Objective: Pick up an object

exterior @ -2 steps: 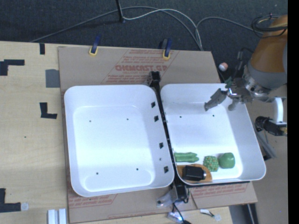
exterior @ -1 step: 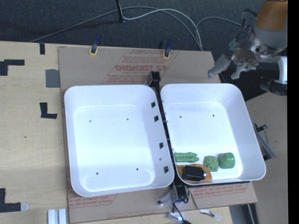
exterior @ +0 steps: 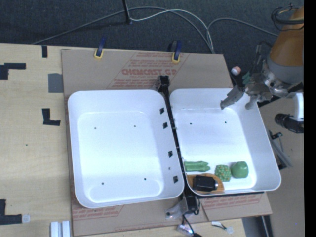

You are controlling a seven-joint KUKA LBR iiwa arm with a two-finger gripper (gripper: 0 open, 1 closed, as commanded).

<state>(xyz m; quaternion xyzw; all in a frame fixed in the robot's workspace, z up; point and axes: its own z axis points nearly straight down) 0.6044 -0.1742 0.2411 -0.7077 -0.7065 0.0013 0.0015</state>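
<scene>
Toys sit crowded in the near corner of the right bin (exterior: 256, 132): a green ball (exterior: 239, 170), a bumpy green piece (exterior: 222, 172), a long green one (exterior: 196, 166) and a black thing (exterior: 204, 183). They look light and firm; the ball seems easiest across its middle, though it may roll. The gripper (exterior: 239, 101) hovers at the far rim, jaws apart, holding nothing.

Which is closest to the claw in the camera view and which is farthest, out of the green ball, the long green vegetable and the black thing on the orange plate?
From the claw, at the right bin's far right corner:
1. Green ball, near right of that bin.
2. Long green vegetable, left of the ball.
3. Black thing, on the orange plate at the near edge.
</scene>
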